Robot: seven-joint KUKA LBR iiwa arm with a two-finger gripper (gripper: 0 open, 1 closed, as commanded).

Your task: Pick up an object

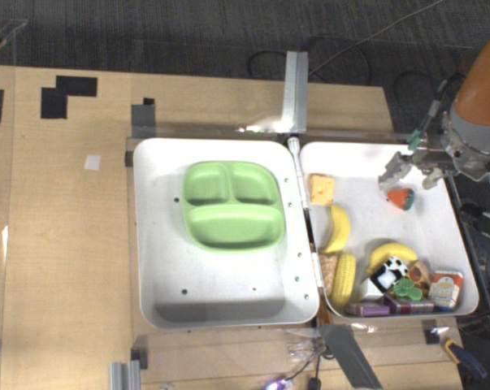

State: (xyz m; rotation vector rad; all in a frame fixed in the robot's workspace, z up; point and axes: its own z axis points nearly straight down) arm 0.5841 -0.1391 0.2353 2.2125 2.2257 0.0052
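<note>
My gripper (411, 175) hangs over the far right part of the right bin (366, 165), its two fingers spread open. A small red and green strawberry-like toy (401, 198) lies on the bin floor just in front of and below the fingertips, not held between them. Elsewhere in this bin are an orange cube (322, 188), a banana (338, 227), a corn cob (343, 276) and a second banana (391, 254). The grey wrist with its orange band (482, 96) enters from the right.
The left bin (159, 242) holds a green divided plate (231, 204). A crowded pile sits in the right bin's near corner: a black-and-white item (386, 277), a green piece (407, 290), a purple marker (377, 308), a small carton (445, 290). A metal divider (303, 218) separates the bins.
</note>
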